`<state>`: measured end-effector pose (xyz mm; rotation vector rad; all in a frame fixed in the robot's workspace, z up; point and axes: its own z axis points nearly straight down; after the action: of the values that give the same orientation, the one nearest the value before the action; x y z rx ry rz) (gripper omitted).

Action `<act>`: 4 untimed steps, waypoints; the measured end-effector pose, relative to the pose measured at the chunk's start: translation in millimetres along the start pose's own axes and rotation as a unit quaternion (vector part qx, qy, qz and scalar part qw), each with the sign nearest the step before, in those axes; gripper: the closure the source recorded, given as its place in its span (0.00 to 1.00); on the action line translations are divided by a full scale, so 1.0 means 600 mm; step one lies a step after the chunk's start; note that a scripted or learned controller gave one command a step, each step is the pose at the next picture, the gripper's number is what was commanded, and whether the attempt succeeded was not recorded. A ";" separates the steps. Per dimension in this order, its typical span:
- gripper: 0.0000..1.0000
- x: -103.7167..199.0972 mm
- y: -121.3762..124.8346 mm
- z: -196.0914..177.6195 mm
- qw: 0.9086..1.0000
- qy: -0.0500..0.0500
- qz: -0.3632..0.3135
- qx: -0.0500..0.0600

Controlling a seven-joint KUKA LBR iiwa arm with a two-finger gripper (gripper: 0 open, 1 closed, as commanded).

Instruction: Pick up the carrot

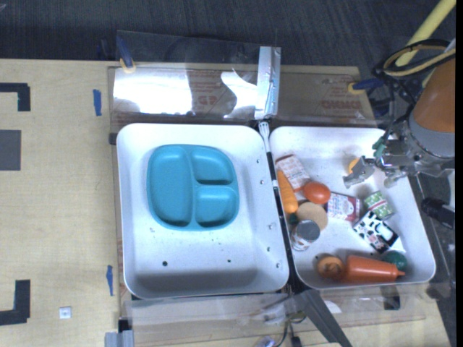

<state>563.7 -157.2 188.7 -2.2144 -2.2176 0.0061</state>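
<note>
One carrot (370,267) lying along the right bin's (423,226) front edge beside a small round orange fruit (330,266), gripper (370,166) hovering above the bin's far right, finger opening impossible to tell.

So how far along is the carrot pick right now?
Nothing looks done yet: the carrot lies along the near edge of the right bin, beside a small orange fruit. In hand: the gripper is over the bin's far right part, apart from the carrot. Left: reaching it, grasping and lifting.
</note>
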 end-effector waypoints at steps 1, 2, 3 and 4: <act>0.00 -0.038 0.108 0.035 1.000 -0.001 0.008 -0.001; 0.00 -0.073 0.119 0.148 0.998 -0.001 -0.065 -0.004; 0.00 -0.085 0.141 0.169 0.995 0.004 -0.099 -0.003; 0.00 -0.083 0.118 0.169 0.995 0.001 -0.097 -0.006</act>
<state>634.0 -206.8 86.6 -1.9931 -2.4274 -0.0122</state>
